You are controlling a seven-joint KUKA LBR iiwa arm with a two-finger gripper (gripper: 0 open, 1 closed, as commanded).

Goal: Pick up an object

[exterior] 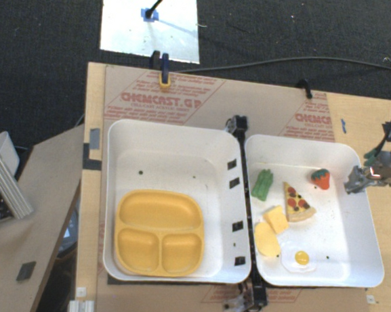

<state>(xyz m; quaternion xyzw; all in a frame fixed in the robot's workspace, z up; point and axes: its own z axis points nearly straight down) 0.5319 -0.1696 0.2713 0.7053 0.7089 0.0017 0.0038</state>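
The toy foods lie in the right bin (363, 221): a green piece (262, 183), a pizza slice (297, 203), a red-and-green piece (321, 178), two yellow cheese pieces (270, 230) and a fried egg (300, 259). The gripper (356, 179) hangs over that bin's right rim, near the red piece, with nothing visibly between its fingers; how far they are parted is too blurred to tell. The arm is cut off at the right edge. The left bin (169, 143) holds a yellow divided tray (160, 234). Both bins sit on printed cardboard (207, 98) over a wooden bench (95, 95), with dark carpet beyond.
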